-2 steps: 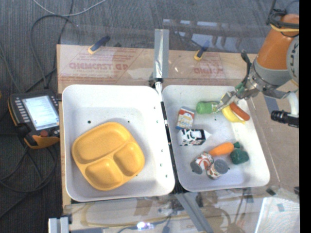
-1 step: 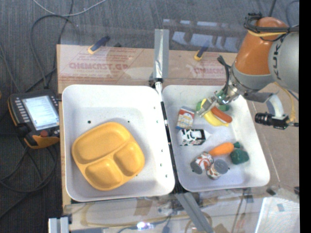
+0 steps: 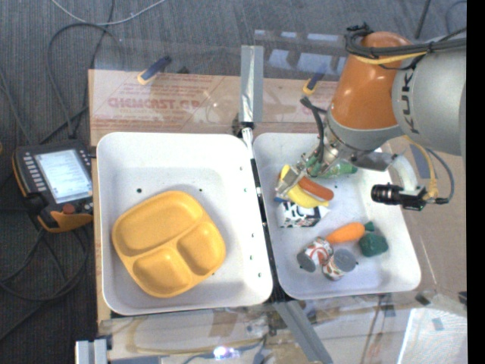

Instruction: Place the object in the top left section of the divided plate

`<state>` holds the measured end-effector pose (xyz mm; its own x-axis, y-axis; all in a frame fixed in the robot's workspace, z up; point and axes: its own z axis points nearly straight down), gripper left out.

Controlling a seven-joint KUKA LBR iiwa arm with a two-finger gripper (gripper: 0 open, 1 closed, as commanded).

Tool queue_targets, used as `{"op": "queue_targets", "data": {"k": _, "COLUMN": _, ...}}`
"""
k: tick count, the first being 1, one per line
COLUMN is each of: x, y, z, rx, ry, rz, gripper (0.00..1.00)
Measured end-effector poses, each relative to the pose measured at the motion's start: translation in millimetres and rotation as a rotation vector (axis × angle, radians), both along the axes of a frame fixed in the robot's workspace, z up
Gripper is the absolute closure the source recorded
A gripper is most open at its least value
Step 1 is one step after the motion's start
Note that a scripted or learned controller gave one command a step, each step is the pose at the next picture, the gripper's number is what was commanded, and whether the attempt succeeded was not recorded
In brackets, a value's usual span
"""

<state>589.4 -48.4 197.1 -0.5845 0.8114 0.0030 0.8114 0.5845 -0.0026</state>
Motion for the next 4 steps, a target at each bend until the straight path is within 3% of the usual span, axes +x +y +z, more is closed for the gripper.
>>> {"op": "queue_targets", "data": {"k": 1, "x": -39.1, "y": 51.6, "z": -12.8, "rx": -0.001, "ry": 0.002, "rz": -0.059, "gripper": 1.0}}
{"op": "queue_targets", "data": {"k": 2, "x": -64.7, "y": 101.9, "z": -16.0, "rx": -0.001, "ry": 0.002, "rz": 0.036, "gripper": 1.0}}
{"op": "queue_targets", "data": {"k": 3, "x": -90.2, "y": 174.1, "z": 4.2, "rx": -0.002, "ry": 0.001, "rz": 0.119, "gripper": 1.0}}
{"op": "queue_targets", "data": {"k": 4, "x": -90.1, "y": 174.0, "z": 4.2, "rx": -0.002, "ry": 0.001, "rz": 0.118, "gripper": 0.0}}
